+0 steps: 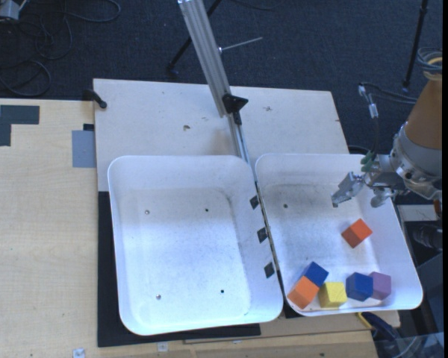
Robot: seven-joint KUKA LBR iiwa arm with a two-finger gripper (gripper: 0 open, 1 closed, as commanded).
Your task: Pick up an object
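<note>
Two shallow white bins sit side by side on the bench (172, 118), and that is our stage. The left bin (183, 245) fills the lower middle of the frame; the right bin (299, 200) takes the lower right, its near corner crowded with blocks. A long aluminium rail (209, 58) slants down from the top centre toward the seam between the two bins.

Over at the right edge, the arm (425, 136) reaches in, and the pincer (362, 189) hangs above the upper right part of the right bin — its fingers look slightly parted, with nothing between them that I can make out.

Now the blocks. An orange-red block (356, 233) lies alone in the right half of the right bin, just below the pincer in the frame and apart from it. Down along the bin's lower rim — a tight little cluster: an orange block (304, 291) at the left end, a blue block (315, 274) just above it, a yellow block (332, 294) next along, then a second blue block (358, 286), and a purple block (381, 284) touching it at the right end.
</note>
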